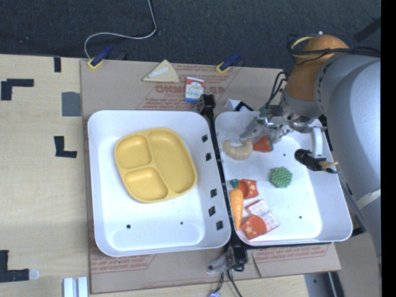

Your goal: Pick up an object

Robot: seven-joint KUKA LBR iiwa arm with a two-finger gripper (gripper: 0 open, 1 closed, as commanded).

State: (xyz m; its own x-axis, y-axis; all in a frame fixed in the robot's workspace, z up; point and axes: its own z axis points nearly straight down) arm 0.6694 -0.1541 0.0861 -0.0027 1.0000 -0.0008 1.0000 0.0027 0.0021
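Note:
The right bin (322, 218) holds several small items. A cream curved piece (237, 150) lies near its back left, with a small red piece (264, 145) just to its right. My gripper (258, 130) hangs low over the back of this bin, directly above and between these two pieces. Whether it touches either one is unclear. Further forward lie a green knobbly ball (281, 177), an orange carrot (237, 205) by the left wall, and two red-and-white packets (258, 219).
A yellow divided plate (154, 164) sits in the left bin (108, 228). Behind the bins on the cardboard stand a small blue-and-red carton (194, 90) and a tan wedge (162, 72). The grey arm (356, 122) covers the right bin's far right side.

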